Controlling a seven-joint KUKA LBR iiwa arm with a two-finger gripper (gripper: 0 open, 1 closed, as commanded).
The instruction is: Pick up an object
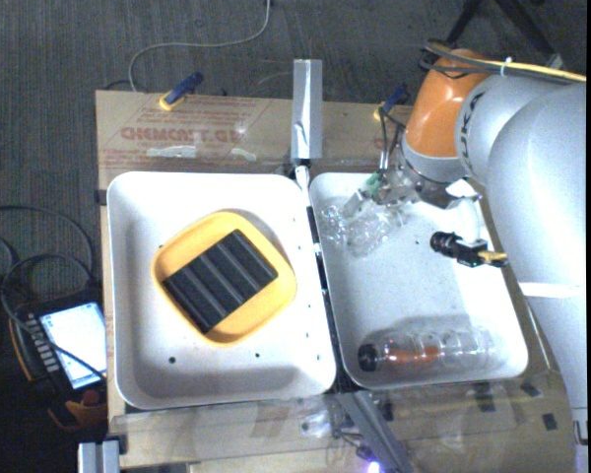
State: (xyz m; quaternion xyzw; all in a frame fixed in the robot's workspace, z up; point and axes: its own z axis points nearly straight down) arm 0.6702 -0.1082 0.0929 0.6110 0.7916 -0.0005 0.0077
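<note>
Bottle (426,351) flat along right bin's (492,299) near wall, free to grab. Yellow tray (227,276) fills left bin (138,225). Farther back, tool (386,189) down over crumpled clear plastic (360,225), likely target; grip state impossible to tell.

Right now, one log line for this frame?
arm: over right bin far corner | gripper: at crumpled clear plastic, grasp unconfirmed | clear bottle: lying at near wall | yellow-black object: left bin
</note>
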